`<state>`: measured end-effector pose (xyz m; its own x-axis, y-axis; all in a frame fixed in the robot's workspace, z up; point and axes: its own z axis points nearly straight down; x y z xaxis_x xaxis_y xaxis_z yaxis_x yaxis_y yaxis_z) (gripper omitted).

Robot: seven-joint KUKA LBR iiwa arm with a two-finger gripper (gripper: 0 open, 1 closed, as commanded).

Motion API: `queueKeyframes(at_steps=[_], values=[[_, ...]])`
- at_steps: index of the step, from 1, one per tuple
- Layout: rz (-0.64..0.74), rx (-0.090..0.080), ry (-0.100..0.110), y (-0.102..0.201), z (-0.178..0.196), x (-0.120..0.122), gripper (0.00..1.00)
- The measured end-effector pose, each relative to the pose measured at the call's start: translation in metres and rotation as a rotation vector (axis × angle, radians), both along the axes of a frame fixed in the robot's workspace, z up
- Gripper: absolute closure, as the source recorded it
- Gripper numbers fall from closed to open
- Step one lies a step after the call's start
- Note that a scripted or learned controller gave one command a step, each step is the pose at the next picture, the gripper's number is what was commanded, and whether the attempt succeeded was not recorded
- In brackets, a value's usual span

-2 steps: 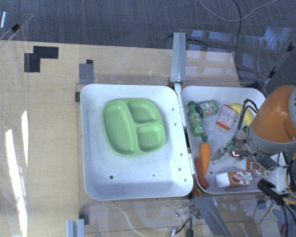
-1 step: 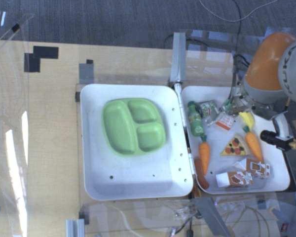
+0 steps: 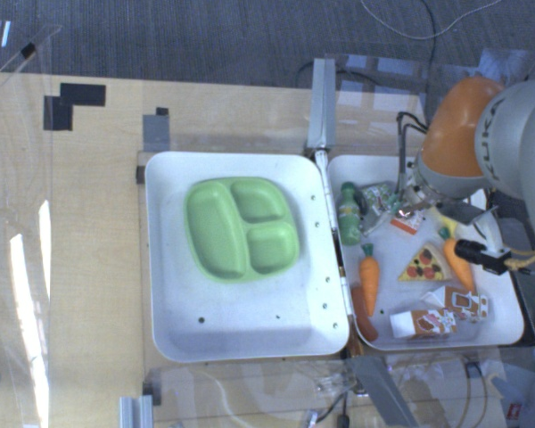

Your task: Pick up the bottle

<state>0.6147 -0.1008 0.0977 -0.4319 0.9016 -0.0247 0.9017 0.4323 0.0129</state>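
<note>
Two white bins are being shown side by side on a wooden bench (image 3: 89, 239). The left bin (image 3: 169, 328) is being occupied by a green tray (image 3: 241, 228) with three compartments, lying near its middle. The right bin (image 3: 508, 324) is being entered by the arm (image 3: 508, 141) from the right, its orange band (image 3: 459, 132) being seen above the wrist.

The gripper (image 3: 394, 205) is being held low over the upper left part of the right bin. Whether it is wide or narrow cannot be told, as the tip is being blurred among small items; nothing is being seen held.

The bottle (image 3: 349, 210), green with a pale cap, is lying at the left wall of the right bin, in its upper left corner, just left of the gripper. Whether the two are touching cannot be told.

Just below the bottle a carrot (image 3: 368, 279) is being shown lying lengthwise. To its right a pizza slice (image 3: 426, 266) is lying near the bin's middle, and a carton (image 3: 423, 324) is lying near the lower wall. A second orange item (image 3: 457, 261) is being shown toward the right side, beside the pizza slice.
</note>
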Motion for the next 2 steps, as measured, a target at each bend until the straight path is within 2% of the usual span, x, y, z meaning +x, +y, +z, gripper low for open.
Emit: queueKeyframes(at_steps=[1, 2], values=[[-0.050, 0.016, 0.033, -0.052, -0.013, 0.050, 0.00], [0.119, 0.004, 0.027, -0.002, -0.010, 0.048, 0.00]])
